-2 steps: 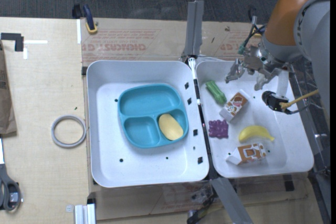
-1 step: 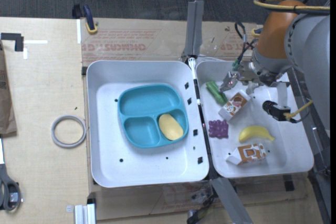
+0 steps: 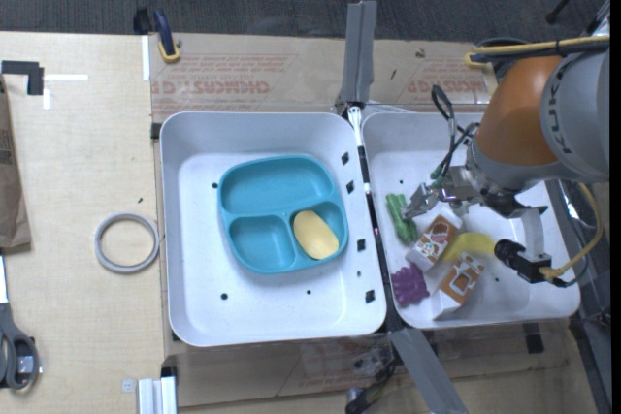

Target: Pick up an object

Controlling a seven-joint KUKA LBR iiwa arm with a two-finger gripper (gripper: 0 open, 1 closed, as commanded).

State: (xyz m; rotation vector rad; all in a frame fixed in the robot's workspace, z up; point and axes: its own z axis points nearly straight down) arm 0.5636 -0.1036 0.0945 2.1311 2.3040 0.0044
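The arm point(image 3: 543, 121) enters from the right and reaches over the right bin point(image 3: 388, 136), its orange band above the bin's far half. The gripper point(image 3: 424, 202) sits low over the bin's left-centre, just above and beside the green object point(image 3: 399, 216); whether the pincer is wide or narrow cannot be told, and nothing is seen between its tips. The right bin contains a cluster of items in its near half: the green object lying close to the left wall, a small printed carton point(image 3: 433, 242) next to it, a banana point(image 3: 464, 244) touching that carton, a second printed box point(image 3: 460, 280) in front of the banana, and a purple bunch of grapes point(image 3: 408, 285) near the front-left corner. The left bin point(image 3: 184, 208) contains a blue divided plate point(image 3: 277, 189) (three compartments), with a yellow lemon-like item point(image 3: 315, 234) in its near-right compartment. A grey ring point(image 3: 126, 241) lies on the bench, left of both bins
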